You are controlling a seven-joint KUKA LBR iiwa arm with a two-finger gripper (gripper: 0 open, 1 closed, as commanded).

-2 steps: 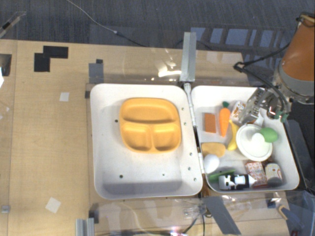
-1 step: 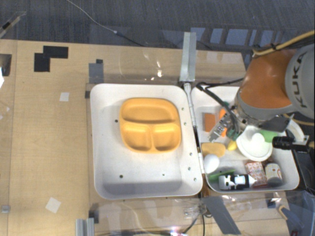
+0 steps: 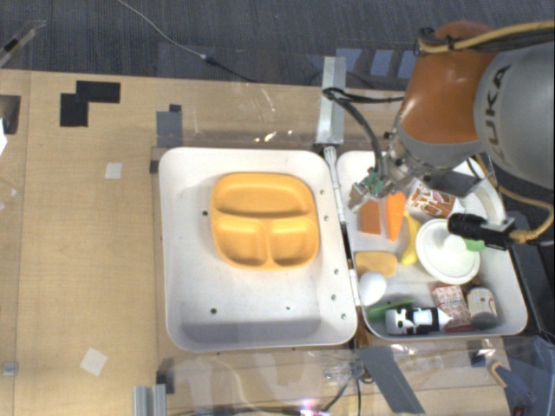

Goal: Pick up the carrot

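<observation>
The carrot (image 3: 395, 214) is a short orange stick lying in the right bin (image 3: 512, 319), near its upper left. An orange block (image 3: 370, 218) lies against its left side. My gripper (image 3: 375, 184) hangs just above and to the left of the carrot's top end, under the orange wrist band. The wrist hides its tips, and nothing shows held in it.
The right bin is crowded: a yellow piece (image 3: 408, 248), a white bowl (image 3: 448, 251), a tan lump (image 3: 375, 263), a white egg (image 3: 373, 287), a green bottle (image 3: 408, 318), two small cans (image 3: 466, 305) and a snack packet (image 3: 431, 202). The left bin (image 3: 186, 319) holds a yellow divided plate (image 3: 264, 219).
</observation>
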